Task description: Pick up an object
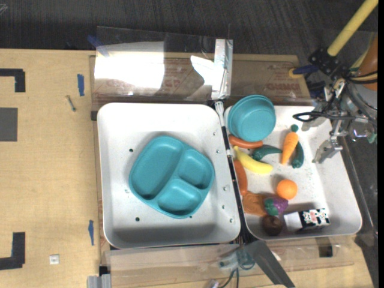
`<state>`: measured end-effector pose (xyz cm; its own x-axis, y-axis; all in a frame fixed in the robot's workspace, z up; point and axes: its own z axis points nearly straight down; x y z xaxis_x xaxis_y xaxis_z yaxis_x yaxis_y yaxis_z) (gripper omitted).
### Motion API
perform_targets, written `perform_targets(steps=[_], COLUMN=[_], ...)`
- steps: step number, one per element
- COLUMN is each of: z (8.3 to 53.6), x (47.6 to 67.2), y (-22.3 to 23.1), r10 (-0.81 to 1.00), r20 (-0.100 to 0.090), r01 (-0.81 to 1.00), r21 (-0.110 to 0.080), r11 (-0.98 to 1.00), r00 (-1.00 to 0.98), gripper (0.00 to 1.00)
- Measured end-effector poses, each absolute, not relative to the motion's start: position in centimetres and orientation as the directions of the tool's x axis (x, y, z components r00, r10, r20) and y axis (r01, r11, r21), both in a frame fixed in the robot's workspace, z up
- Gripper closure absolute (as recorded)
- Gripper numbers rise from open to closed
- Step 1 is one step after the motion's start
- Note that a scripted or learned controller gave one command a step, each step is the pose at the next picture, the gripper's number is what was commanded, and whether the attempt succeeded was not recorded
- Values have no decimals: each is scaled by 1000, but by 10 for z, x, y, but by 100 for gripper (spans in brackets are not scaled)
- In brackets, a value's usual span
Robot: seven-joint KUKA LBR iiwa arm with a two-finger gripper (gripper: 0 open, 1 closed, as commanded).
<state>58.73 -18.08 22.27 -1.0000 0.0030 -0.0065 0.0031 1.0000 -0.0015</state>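
A toy carrot (290, 146), orange with a green top, lies in the right bin (342, 179) toward its far right part, long axis running from the far edge toward the near one and slightly slanted; it is the item nearest the gripper (329, 149), which hangs just to its right, close to the bin's right edge. The metal fingers (324, 153) point downward and appear slightly spread with nothing between them (the glare and cabling there make this a judgement). Any grasp would likely turn on a short shift leftward across the carrot's narrow width. Farther out, a banana (253, 162) and a teal bowl (252, 117) occupy the bin's far left corner, an orange ball (287, 188) sits mid-bin, and a small black-and-white carton (312, 218) lies along the near edge. The left bin (114, 131) carries a teal divided plate (172, 175) at its centre.
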Motion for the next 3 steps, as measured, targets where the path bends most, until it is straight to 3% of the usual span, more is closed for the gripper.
perform_targets(steps=[1,2,3], z=[90,87,102], x=[630,618,622], y=[-204,-173,-173], r10=[139,175,173], r20=[-16,-6,-20], r01=[139,175,173], r21=[-1,1,0], r11=[990,985,985], r00=[-990,-985,-985], gripper=[0,0,100])
